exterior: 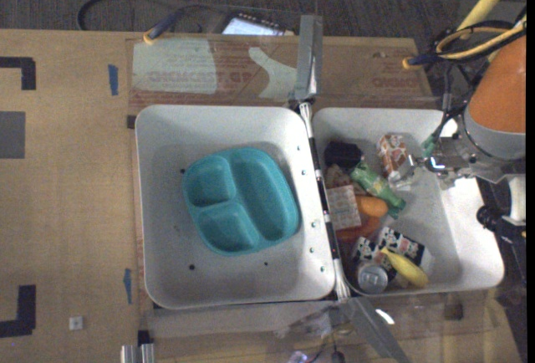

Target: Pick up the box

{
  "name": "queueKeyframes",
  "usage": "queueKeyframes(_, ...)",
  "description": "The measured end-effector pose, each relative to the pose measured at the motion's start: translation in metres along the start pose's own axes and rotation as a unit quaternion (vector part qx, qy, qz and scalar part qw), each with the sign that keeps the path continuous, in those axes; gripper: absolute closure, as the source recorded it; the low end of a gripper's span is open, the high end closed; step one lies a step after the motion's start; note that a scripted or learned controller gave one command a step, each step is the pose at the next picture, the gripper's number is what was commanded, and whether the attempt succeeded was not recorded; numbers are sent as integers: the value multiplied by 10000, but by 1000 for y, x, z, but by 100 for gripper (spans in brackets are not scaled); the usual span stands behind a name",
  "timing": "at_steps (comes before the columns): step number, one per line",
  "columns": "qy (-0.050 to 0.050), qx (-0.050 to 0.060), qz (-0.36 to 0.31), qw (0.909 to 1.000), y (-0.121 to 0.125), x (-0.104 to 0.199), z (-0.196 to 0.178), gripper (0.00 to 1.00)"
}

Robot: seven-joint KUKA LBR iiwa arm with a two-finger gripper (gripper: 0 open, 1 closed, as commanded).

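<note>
The right bin [468,265] holds a pile of small items. A small red-and-white carton [393,154] stands near the bin's far side. A black-and-white patterned box [394,247] lies near the front, and a pale labelled packet [343,205] rests against the left wall. My gripper [436,159] hangs over the right bin, just right of the red-and-white carton, below the orange band [501,94] of the arm. I see nothing held in it.
Around the boxes lie a green packet [378,187], an orange item [366,211], a yellow banana [407,268], a can [372,277] and a black object [343,155]. The left bin [159,144] holds a teal divided plate [242,200]. Cables run at the back right.
</note>
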State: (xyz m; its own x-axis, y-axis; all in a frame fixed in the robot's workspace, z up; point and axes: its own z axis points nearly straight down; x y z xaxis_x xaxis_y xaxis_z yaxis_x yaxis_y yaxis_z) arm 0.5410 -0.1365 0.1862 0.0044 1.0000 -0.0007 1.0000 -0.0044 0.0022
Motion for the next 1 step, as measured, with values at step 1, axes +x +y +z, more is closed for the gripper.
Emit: queueKeyframes(1, -8, -61, 906, 9959, 28, 30, 86, 0)
